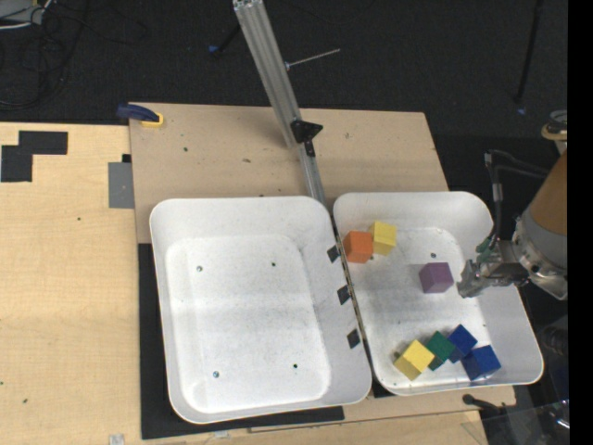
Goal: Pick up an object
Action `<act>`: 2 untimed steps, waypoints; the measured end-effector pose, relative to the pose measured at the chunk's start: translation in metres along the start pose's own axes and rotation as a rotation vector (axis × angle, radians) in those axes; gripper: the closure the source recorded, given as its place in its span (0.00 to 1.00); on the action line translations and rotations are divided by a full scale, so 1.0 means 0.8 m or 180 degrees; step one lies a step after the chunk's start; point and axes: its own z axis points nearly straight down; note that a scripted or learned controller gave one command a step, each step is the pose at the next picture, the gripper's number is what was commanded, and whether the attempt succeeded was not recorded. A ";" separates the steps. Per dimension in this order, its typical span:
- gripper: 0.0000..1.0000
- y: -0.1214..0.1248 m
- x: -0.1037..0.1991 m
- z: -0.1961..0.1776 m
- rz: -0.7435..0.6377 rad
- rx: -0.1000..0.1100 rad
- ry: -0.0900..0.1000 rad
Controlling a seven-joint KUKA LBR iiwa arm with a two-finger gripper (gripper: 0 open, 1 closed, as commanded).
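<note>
One blue cube (481, 362) half hides another (460, 338).

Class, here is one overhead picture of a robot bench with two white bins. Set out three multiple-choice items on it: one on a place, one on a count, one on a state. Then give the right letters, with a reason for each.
1. Where does the small purple cube lie?
A. in the left bin
B. in the right bin
C. on the wooden bench

2. How many yellow cubes lie in the right bin?
A. one
B. two
C. four

3. What is the state of the purple cube?
A. lying loose on the bin floor
B. stacked on the orange cube
C. lifted above the bin

Answers:
1 B: the purple cube sits on the floor of the right white bin, beside the gripper.
2 B: one yellow cube lies beside the orange cube, another yellow cube by the green cube and blue cubes.
3 A: it rests alone on the floor.
</note>
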 end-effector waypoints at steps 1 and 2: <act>1.00 0.007 0.054 -0.005 -0.0012 0.0015 0.0010; 1.00 0.004 0.130 0.002 -0.0012 0.0024 0.0014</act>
